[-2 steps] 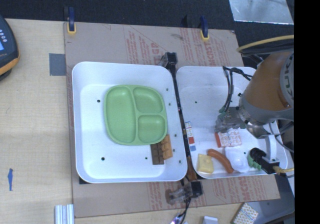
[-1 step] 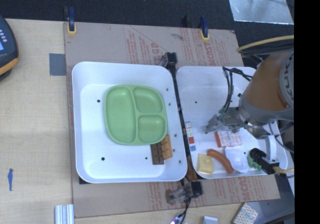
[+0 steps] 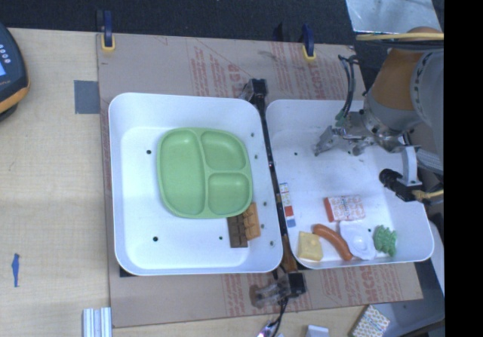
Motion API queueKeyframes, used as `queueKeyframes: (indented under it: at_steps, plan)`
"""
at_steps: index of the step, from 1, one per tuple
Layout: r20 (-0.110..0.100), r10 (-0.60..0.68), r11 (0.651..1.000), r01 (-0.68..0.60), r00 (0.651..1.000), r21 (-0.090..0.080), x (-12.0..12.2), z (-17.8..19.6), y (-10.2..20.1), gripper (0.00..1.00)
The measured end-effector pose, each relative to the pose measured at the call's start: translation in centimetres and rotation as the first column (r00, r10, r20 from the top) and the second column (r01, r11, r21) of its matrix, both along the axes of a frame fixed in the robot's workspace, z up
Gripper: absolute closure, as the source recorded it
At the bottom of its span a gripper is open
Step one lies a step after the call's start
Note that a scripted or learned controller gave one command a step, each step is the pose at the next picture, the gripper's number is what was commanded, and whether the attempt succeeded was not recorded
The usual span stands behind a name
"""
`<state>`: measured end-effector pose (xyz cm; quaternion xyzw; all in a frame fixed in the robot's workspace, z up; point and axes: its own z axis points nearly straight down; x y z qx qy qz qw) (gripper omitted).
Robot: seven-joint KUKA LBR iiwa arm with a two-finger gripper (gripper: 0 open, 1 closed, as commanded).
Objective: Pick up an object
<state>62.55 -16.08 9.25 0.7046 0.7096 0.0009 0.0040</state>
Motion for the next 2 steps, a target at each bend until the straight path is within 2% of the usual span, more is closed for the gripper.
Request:
queueKeyframes:
  at_steps: [1,2]
  plan:
    - [-0.009,-0.006,1.000,0.006,1.000,0.006,-7.3,9.3,2.2,0.00]
    - [-0.019,-0.004,1.000,0.005,1.000,0.007,-14.3,6.6,3.0,0.00]
